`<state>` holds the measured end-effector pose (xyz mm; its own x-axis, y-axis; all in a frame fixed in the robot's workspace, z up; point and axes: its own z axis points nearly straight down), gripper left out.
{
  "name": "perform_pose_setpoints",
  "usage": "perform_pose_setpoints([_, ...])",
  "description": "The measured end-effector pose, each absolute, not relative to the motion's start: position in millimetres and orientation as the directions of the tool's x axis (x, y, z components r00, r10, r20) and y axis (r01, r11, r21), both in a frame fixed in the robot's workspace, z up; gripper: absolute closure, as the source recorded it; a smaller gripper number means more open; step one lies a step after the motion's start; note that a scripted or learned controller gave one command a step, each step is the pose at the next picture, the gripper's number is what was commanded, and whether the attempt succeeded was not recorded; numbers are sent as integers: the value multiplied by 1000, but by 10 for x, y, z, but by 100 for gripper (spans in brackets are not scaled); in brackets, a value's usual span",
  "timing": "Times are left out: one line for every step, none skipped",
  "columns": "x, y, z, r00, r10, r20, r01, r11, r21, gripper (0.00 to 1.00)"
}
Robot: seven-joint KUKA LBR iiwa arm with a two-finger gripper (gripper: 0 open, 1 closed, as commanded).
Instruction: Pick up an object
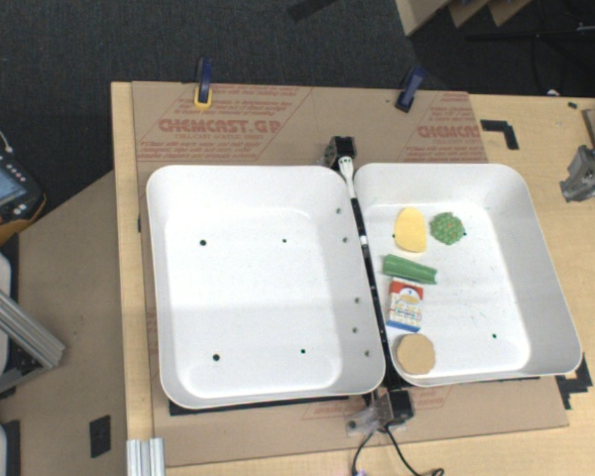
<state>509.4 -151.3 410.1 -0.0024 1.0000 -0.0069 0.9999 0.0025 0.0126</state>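
The right bin (pixel 516 266) holds several small objects along its left side. A yellow rounded piece (pixel 410 229) lies beside a green knobbly ball (pixel 446 228). Below them lies a green bar (pixel 409 268), then a small red, white and blue box (pixel 406 305), then a tan round disc (pixel 415 353) near the front rim. A grey metal part of my gripper (pixel 581 175) shows at the view's right edge, outside the right bin and well apart from all the objects.
The left bin (pixel 178 266) sits beside the right one on a brown cardboard sheet (pixel 278 117). Two clamps (pixel 203 85) hold the sheet at the back edge. A black bracket (pixel 340 151) joins the bins at the back.
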Motion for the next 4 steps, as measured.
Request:
perform_pose_setpoints([5101, -1514, 4206, -3, 1000, -9, 1000, 3, 16, 100])
perform_pose_setpoints([5109, -1515, 4311, -4, 1000, -11, 1000, 4, 19, 100])
perform_pose_setpoints([5116, -1516, 4416, -4, 1000, -13, 1000, 4, 23, 100])
perform_pose_setpoints([5124, -1518, 4522, -5, 1000, -15, 1000, 5, 26, 100])
